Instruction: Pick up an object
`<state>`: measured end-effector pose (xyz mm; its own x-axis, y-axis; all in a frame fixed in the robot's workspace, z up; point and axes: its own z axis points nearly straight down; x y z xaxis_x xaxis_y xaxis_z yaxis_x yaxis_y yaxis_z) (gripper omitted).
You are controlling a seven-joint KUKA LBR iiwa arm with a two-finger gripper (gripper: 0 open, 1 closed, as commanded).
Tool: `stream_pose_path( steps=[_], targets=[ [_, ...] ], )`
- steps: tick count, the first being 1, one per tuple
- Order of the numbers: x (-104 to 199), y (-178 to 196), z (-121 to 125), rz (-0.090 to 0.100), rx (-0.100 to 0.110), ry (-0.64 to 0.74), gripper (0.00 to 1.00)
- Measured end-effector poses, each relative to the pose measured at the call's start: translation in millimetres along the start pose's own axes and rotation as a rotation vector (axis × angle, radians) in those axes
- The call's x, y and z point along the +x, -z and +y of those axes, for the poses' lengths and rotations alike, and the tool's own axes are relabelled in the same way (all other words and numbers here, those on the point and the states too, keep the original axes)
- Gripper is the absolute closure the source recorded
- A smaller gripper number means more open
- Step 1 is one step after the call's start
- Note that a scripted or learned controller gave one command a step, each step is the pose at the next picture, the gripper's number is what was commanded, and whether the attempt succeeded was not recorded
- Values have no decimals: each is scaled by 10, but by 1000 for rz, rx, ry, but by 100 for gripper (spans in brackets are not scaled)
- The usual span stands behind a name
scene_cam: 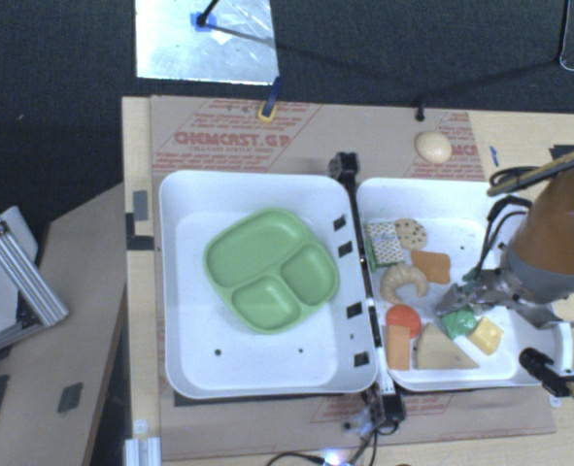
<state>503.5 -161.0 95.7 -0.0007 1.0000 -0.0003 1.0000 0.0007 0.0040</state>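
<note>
Overhead slanted view of my work cell. The arm reaches in from the right, and I have the gripper [464, 299] low in the right bin [442, 187], over a cluster of toy foods. I cannot tell how far apart the fingers are, nor whether they hold anything; the wrist hides them. Just beneath lies a green piece [458, 323], touching a yellow block [485, 334] on one side and a pale cheese wedge [444, 352] on the other. Further left are a croissant [405, 281], a red tomato [403, 318], an orange stick [398, 347], an orange slab [430, 265], a cookie [410, 232] and a speckled cracker [385, 244]. The left bin [257, 187] carries a green divided plate [271, 270]. A pale egg-shaped piece [433, 146] sits on the table [228, 129] behind. I judge the green piece light, rigid and smooth, liable to slip; I would pinch it across its narrow sides, clear of its neighbours.
</note>
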Motion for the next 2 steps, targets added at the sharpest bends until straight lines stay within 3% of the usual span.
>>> stream_pose_path(
  steps=[2],
  targets=[
    [94, 973, 46, -1, -2, 4, 100]
  ],
)
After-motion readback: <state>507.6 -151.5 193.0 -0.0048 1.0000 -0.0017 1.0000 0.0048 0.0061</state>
